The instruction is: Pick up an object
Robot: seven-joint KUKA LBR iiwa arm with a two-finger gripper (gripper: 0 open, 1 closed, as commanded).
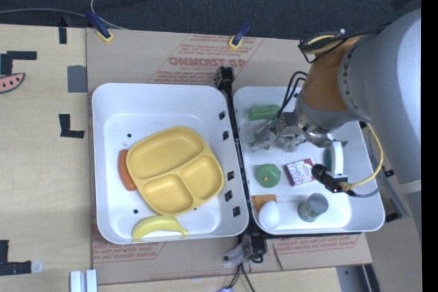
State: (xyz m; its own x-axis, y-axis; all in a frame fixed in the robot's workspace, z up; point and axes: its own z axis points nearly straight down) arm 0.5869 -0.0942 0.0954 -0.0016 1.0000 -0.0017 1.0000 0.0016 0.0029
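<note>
Arm reaching into the right bin (356, 219) | gripper (274, 135) hovering low between the green block (263, 111) and green round piece (268, 175) — grip state: cannot tell | advice: centre squarely over one piece — the block sitting nearest — before descending, keeping off the red packet (299, 171) beside it.

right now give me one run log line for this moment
gripper low in right bin | beside green block | nothing visibly held

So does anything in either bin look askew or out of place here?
The yellow divided tray sits tilted in the left bin, lying over an orange item at its left edge. Nothing looks spilled or broken.
</note>
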